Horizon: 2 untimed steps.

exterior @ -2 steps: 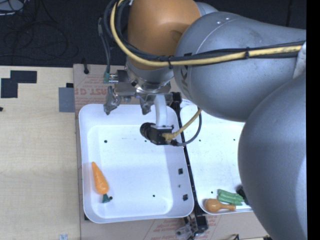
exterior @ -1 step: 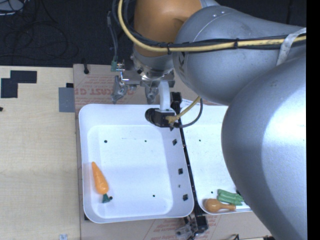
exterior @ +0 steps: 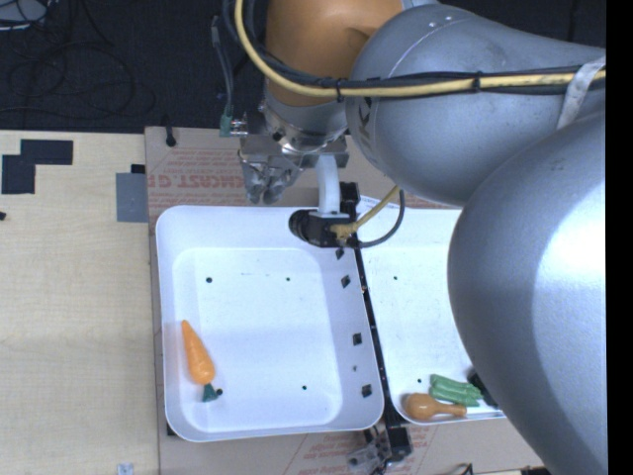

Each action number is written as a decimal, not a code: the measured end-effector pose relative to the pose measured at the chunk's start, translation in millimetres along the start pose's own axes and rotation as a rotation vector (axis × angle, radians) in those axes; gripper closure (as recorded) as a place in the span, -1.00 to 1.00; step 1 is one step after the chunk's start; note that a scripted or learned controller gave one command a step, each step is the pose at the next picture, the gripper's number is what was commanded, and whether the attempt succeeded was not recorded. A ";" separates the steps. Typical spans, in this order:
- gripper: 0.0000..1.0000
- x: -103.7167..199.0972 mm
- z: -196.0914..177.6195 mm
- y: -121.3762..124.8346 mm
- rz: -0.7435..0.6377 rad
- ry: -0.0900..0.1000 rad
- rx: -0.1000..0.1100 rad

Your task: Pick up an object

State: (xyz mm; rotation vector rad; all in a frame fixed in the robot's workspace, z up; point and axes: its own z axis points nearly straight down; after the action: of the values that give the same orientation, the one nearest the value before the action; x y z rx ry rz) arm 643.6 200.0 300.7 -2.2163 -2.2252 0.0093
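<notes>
1. While the claw [exterior: 269, 181] hangs over the far rim of the left bin [exterior: 173, 265] — whether it is apart or together I cannot tell — the carrot [exterior: 197, 353] lies in that bin's near-left corner, well apart.
2. A straight descent risks striking the rim.
3. The carrot hugs the wall — a finger could jam there.
4. The pear [exterior: 431, 407] and green pods [exterior: 453, 391] sit in the right bin's [exterior: 415, 295] near edge under the arm, awkward to reach.
</notes>
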 end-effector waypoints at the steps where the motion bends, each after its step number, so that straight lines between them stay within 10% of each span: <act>1: 1.00 -22.2 93.0 -1.0 0.006 0.000 0.006; 2: 1.00 -58.1 190.2 -44.5 0.007 -0.001 0.011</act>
State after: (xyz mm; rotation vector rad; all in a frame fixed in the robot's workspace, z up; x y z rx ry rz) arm 598.4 141.0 110.9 -2.2187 -2.2120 0.0225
